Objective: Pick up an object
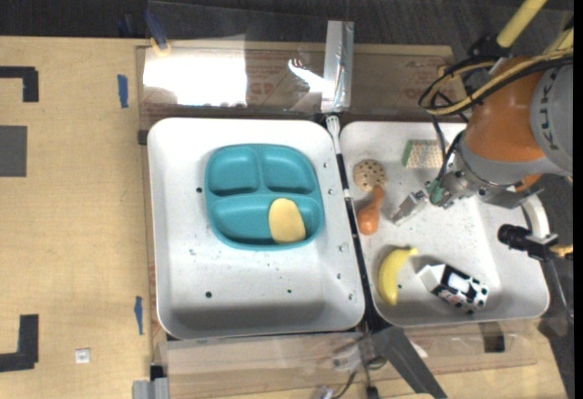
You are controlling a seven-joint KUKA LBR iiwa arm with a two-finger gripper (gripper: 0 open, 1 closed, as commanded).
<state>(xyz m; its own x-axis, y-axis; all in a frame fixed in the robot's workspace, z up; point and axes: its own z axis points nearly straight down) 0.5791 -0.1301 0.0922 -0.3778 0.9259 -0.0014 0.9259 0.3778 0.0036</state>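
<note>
White plastic makes up my two bins. My gripper (pixel 412 204) hangs over the middle of the right bin (pixel 510 260), low over its floor. It is small and blurry, so I cannot tell how far open it is, and I see nothing held in it.

Nearest the camera, below my gripper, lies a yellow banana (pixel 393 273). Just right of that is a black and white toy (pixel 458 289), too fuzzy to name. Close on my gripper's left is an orange carrot (pixel 369 212), apart from it. A tan round thing (pixel 369 173) sits just above the carrot. Up and a bit right of my gripper is a small speckled square (pixel 424 153), hard to make out. My own arm (pixel 510 128) covers the bin's far right corner.

There is bare floor around my gripper. The wall between the bins is just past the carrot.

Far to my left, the left bin (pixel 182 279) holds a blue tray (pixel 264 195) with a yellow lump (pixel 287 220) in one part.
</note>
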